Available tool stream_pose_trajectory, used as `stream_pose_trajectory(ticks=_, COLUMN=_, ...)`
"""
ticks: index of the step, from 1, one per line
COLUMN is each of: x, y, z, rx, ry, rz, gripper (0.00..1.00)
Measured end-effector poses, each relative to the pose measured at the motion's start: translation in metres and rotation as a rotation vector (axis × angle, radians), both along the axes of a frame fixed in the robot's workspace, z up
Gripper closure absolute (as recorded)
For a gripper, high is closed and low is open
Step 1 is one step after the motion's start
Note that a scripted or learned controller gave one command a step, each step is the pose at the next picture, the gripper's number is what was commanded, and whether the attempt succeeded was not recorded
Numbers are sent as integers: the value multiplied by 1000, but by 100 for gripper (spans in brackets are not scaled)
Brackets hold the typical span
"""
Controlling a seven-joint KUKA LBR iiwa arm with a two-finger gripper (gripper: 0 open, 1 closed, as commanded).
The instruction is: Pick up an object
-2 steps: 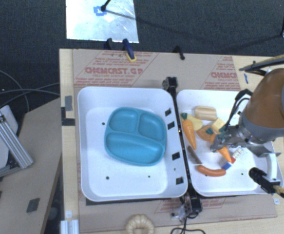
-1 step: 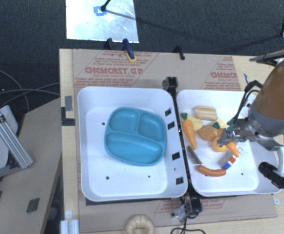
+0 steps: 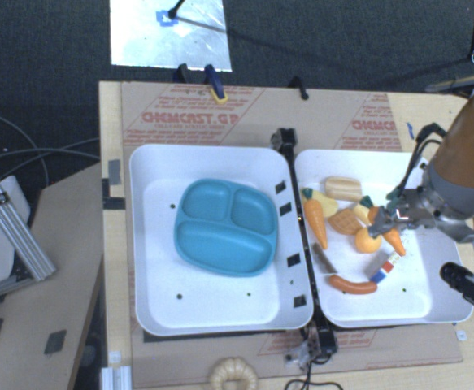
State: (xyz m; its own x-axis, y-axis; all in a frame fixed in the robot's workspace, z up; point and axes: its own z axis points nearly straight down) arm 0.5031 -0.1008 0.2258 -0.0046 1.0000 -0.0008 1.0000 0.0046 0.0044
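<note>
Hovered over toy food in right bin (image 3: 415,299).
Claw (image 3: 387,218), grip state impossible to tell, sat above small orange piece (image 3: 368,241); probably light, stiff, slick; best pinched across middle, carrot (image 3: 315,224) at nine o'clock.

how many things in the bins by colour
blue: 1, the divided plate in the left bin
orange: 3, two carrots and a round fruit
tan or yellow: 3, bread roll, yellow wedge, brown cracker
red-orange: 1, sausage
total: 8, others too small to tell
</note>
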Motion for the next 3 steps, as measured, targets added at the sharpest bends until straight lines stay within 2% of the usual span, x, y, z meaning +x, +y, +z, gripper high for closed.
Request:
stream_pose_trajectory(ticks=1, x=29, y=43, z=8, rx=2, ry=0, rz=5, gripper=100)
stream_pose_trajectory(ticks=3, x=108, y=123, z=-12, rx=3, ry=1, rz=4, gripper=100)
